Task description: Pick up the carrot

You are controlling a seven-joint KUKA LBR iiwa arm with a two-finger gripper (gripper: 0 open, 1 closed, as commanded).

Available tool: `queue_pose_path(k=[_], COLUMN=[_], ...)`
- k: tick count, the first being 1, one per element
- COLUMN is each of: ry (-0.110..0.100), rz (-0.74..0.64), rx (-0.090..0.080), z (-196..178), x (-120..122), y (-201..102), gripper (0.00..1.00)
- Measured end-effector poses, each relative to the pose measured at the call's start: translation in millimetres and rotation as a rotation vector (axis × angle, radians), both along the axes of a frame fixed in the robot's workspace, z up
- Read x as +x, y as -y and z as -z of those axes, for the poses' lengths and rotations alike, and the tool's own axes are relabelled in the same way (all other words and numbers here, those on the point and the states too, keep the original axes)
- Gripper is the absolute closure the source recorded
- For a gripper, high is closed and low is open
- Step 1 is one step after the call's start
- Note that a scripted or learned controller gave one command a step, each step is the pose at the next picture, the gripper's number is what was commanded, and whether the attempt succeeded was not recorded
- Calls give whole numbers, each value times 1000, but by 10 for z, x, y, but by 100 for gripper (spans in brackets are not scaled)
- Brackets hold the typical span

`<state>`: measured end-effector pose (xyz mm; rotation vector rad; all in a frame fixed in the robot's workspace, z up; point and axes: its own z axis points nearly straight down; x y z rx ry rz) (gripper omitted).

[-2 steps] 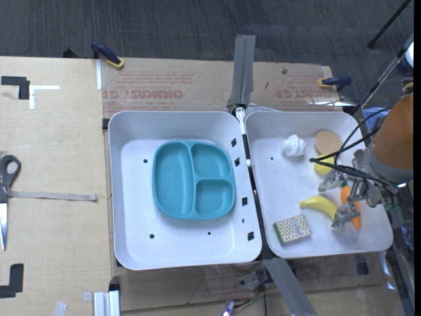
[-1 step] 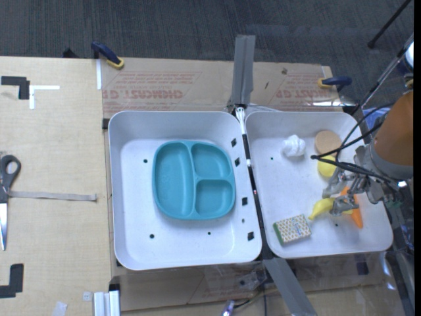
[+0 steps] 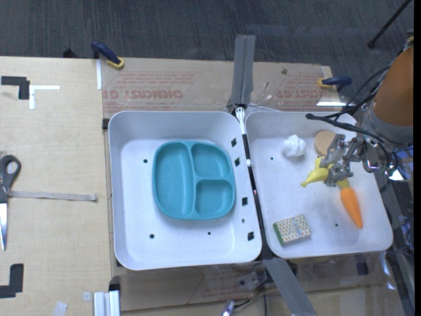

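One hand point(image 3: 340, 165) overlaps carrot point(image 3: 352, 207) and banana point(image 3: 317, 174); grip indiscernible.

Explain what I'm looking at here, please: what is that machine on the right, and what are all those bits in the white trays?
The one camera looks down at a slant on a bench with two shallow white bins. A robot arm, grey and orange, reaches in from the right, ending in a gripper for picking things up. The left bin holds a blue divided plate. The right bin holds toy food: a carrot, a banana, a white lump, a tan round piece and a patterned sponge. The gripper hovers just above the carrot's top end, beside the banana. I cannot tell if it holds anything. Scissors lie on the bench at far left.
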<state>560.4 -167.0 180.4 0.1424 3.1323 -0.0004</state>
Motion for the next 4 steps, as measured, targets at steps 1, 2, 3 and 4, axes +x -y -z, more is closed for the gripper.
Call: queue_pose_path(k=[1, 2, 3, 4], ry=[-3, 1, -4, -1], rz=[-394, -247, -59, 8], rx=[-1, -1, 0, 0], z=[574, -148, 746, 269], x=[-678, -384, -694, -630], y=[237, -555, 163, -316], gripper=[100, 100, 100, 100])
